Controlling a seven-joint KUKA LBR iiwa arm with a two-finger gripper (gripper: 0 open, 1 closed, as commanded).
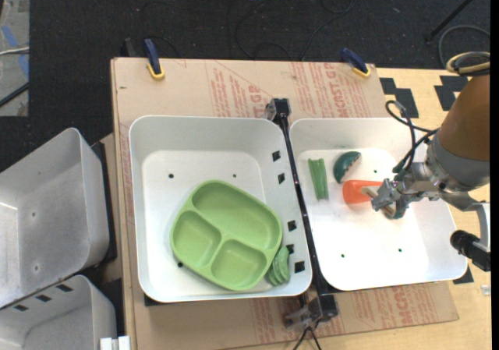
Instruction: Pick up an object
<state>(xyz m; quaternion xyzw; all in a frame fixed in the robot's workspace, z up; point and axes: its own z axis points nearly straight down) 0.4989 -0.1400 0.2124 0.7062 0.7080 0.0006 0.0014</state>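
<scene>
Orange block [359,191] is what I take as the likeliest target; it lies in the right bin [413,266], toward its upper middle. My gripper [387,202] sits just at the block's right end, touching or nearly so, but from this angle I cannot tell how far it is spread or whether it has anything. A dark green rounded piece [347,163] lies just above the block, and a light green stick [318,178] lies to its left. In the left bin [148,185] I see a green divided plate [225,235].
</scene>
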